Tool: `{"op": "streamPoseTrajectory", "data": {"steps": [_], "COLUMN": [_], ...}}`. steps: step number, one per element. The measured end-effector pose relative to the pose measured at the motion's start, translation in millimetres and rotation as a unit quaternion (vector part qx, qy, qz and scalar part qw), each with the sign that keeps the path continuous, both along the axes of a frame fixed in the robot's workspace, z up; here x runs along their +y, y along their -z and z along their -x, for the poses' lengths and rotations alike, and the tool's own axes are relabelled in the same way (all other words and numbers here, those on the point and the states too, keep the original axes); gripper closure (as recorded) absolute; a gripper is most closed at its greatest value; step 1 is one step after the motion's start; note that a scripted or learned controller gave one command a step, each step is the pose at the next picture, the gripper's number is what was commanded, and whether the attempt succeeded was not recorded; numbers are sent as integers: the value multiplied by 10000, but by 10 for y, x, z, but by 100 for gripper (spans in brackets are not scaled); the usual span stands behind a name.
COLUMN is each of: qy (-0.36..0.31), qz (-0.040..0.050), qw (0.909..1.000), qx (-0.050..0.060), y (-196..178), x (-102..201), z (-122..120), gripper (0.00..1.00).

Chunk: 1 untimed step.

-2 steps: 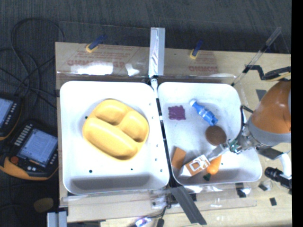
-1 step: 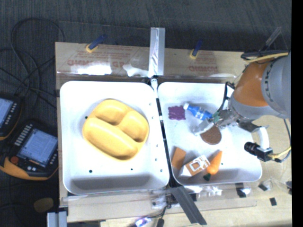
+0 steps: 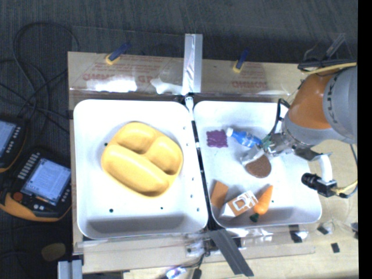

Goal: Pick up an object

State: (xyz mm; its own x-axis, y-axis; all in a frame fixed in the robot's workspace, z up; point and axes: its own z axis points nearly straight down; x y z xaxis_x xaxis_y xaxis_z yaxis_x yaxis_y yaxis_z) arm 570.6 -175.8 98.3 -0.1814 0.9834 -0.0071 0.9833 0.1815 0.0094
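My gripper (image 3: 269,145) reaches into the right bin (image 3: 296,214) from the right, low over its middle. Its tip is just above a brown round object (image 3: 259,167) and beside a small blue and white bottle (image 3: 244,138). A purple lump (image 3: 216,138) lies left of the bottle. Toward the bin's front lie an orange wedge (image 3: 218,193), a small white and orange carton (image 3: 241,203) and a carrot (image 3: 263,201). The left bin (image 3: 93,214) holds a large yellow rounded object (image 3: 141,157).
The grey arm with its orange band (image 3: 308,106) covers the right bin's right rim. A black fitting with cable (image 3: 317,182) hangs off the arm near that rim. A handheld controller (image 3: 35,182) and cables lie left of the bench.
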Motion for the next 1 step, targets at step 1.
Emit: {"op": "streamPoseTrajectory", "data": {"steps": [1], "qy": [82], "qz": [-19], "qw": [9999], "qx": [60], "y": [-1029], "x": [364], "z": [40], "gripper": [100]}}
